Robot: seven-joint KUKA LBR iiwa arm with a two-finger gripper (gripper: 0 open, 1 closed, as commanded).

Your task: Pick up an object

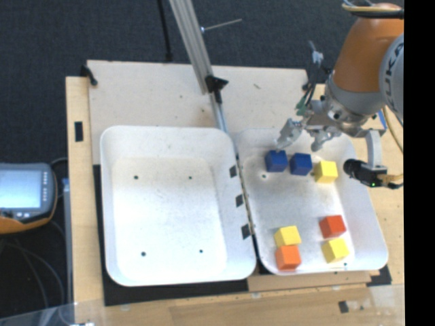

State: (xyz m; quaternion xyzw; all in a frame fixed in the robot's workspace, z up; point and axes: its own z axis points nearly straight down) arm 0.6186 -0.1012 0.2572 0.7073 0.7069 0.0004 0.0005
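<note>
Looking down from the camera view, the gripper [304,137] hangs over the back of the right bin [360,209] with its fingers spread and nothing between them. Just below it sit two blue cubes [276,160] side by side, with a yellow cube [325,171] next to them. More yellow, orange and red blocks sit toward the front.
</note>
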